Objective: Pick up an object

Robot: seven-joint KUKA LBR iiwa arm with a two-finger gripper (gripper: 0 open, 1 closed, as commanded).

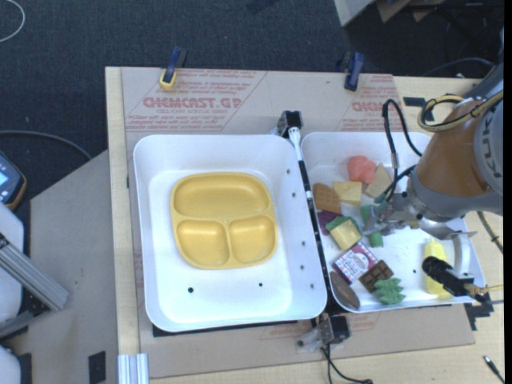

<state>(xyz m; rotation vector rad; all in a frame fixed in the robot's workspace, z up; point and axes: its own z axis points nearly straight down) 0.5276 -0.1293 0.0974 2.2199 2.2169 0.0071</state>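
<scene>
You have no single object marked out, so look at the pile in the right-hand shallow white bin (320,152): the arm's two-finger gripper (382,218) is down among it, beside a small green block (367,213) and a pale yellow-green cube (346,233), whose edges sit at a slant to the bin walls. You cannot tell from this view whether the gripper is apart or together, nor whether anything sits in it. Up from there lie a pale yellow wedge (349,192), a brown rectangular piece (326,198) with its long axis running toward the divider, and a rounded salmon-pink lump (361,168) near the far wall. Toward the near wall you see a pink-and-white packet (354,261) lying diagonally, a dark brown chocolate-like bar (374,274), a leafy green toy (390,291) and a dark oval piece (346,294). A yellow banana-like object (434,268) lies lengthwise along the right side. The left-hand white bin (152,214) holds a yellow three-compartment plastic tray (224,218).
</scene>
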